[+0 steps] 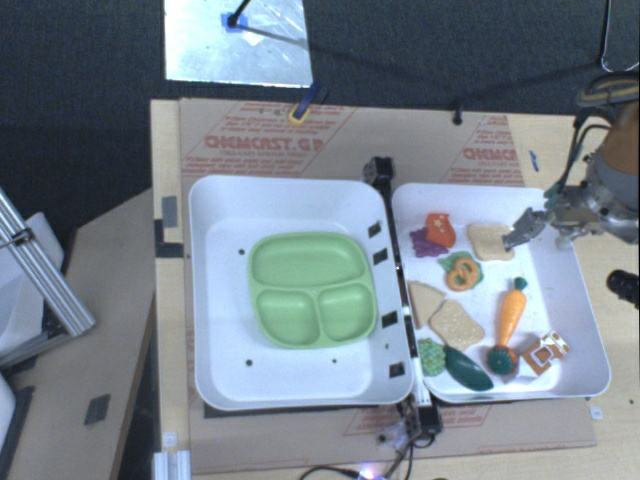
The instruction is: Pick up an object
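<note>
Hung over right bin (590,353), gripper (524,230); jaw state impossible to tell. Nearest below: carrot (511,313), long axis upright, green top toward jaws. Just beside: bread slice (489,241), orange ring (462,273).

You see two white bins (290,200) of smooth, faintly glossy plastic. The green tray (310,290) looks like matt plastic. The carrot (510,313) and bread slices (455,321) seem smooth moulded plastic. Under the bins lies tan printed board (265,133), papery and dull. The square sheet (238,28) behind shines like wrinkled foil or film.
</note>
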`<move>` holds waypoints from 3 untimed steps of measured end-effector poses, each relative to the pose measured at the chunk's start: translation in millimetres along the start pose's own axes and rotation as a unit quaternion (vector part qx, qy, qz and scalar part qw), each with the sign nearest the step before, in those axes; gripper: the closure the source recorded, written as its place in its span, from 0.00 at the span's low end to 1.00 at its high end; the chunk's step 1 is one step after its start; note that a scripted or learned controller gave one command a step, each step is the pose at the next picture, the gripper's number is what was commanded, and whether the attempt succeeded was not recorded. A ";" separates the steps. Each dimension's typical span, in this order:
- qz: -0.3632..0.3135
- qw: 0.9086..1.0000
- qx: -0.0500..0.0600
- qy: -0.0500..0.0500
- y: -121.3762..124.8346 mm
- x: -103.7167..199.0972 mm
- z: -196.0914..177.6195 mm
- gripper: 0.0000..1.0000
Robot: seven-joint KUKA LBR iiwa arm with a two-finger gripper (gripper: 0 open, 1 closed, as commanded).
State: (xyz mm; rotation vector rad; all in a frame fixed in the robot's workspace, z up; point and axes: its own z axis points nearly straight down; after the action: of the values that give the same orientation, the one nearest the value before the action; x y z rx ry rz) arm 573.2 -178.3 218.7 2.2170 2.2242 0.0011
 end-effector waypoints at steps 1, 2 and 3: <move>0.001 1.000 0.002 0.000 8.7 -1.9 57.2 0.00; 0.001 1.000 0.001 0.000 10.1 0.4 98.3 0.00; 0.001 1.000 -0.002 0.001 12.9 0.7 131.2 0.00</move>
State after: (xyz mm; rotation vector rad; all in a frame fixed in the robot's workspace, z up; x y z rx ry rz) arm 586.2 -177.7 87.5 2.2185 2.2209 0.0066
